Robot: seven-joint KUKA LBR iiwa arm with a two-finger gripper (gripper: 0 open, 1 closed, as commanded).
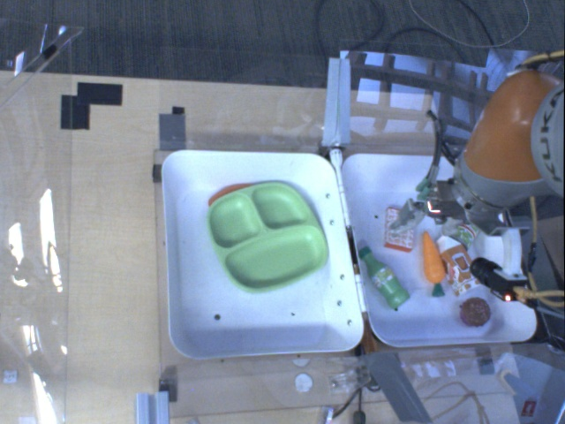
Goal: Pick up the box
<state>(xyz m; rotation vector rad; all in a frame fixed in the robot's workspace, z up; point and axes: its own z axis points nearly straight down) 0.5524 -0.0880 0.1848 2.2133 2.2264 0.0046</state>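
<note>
A small red-and-white box (pixel 398 232) lies flat in the right bin (pixel 375 179), near its middle. My gripper (pixel 418 208) hangs at the end of the grey arm with its orange band (pixel 505 131), just above and to the right of the box's upper edge. It appears to touch or nearly touch that edge. The box rests on the bin floor.
Beside the box lie an orange carrot (pixel 432 258), a green bottle (pixel 384 278), a brown-and-white carton (pixel 455 265), a dark round item (pixel 475 311) and a white cup (pixel 509 246). The left bin (pixel 190 316) holds a green divided tray (pixel 267 234).
</note>
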